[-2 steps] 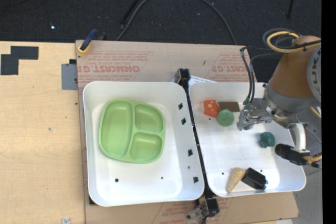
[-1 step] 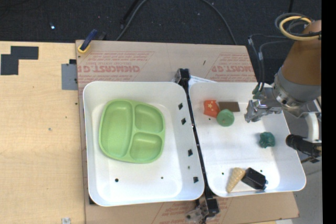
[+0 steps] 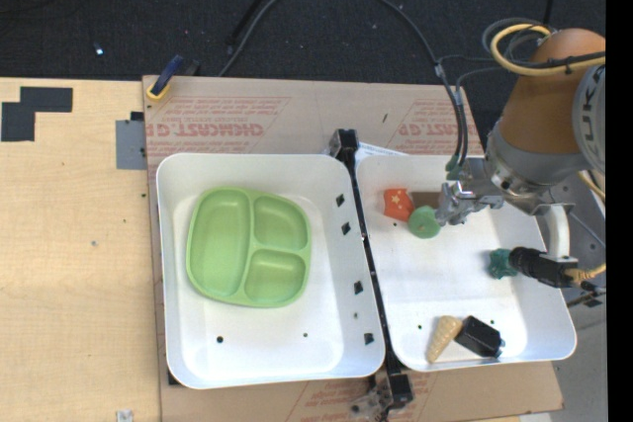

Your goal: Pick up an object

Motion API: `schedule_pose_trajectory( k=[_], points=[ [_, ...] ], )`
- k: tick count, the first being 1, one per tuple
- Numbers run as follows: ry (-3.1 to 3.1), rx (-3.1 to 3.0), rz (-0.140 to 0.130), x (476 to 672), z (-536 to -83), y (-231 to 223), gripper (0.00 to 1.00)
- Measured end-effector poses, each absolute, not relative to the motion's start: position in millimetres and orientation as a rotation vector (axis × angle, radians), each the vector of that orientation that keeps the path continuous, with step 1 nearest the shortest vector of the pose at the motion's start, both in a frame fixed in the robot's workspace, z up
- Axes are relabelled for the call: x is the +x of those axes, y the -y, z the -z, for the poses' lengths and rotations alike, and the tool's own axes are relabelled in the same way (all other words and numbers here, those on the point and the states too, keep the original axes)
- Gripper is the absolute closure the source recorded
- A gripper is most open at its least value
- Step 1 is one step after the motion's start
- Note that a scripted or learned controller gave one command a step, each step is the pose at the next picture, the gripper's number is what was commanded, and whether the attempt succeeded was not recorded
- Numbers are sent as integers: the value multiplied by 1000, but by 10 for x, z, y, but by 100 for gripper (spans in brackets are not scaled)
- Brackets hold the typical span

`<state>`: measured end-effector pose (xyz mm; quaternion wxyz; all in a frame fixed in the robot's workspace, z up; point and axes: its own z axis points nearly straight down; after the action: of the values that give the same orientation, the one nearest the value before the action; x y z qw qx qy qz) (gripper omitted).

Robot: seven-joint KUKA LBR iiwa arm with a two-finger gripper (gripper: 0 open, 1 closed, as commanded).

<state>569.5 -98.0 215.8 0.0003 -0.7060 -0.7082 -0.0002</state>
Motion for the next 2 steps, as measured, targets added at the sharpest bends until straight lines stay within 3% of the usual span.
schedule_pose_trajectory(
  k=[2],
  points=[
    [2224, -2216, 0, 5938, -2187, -26, 100]
  ],
)
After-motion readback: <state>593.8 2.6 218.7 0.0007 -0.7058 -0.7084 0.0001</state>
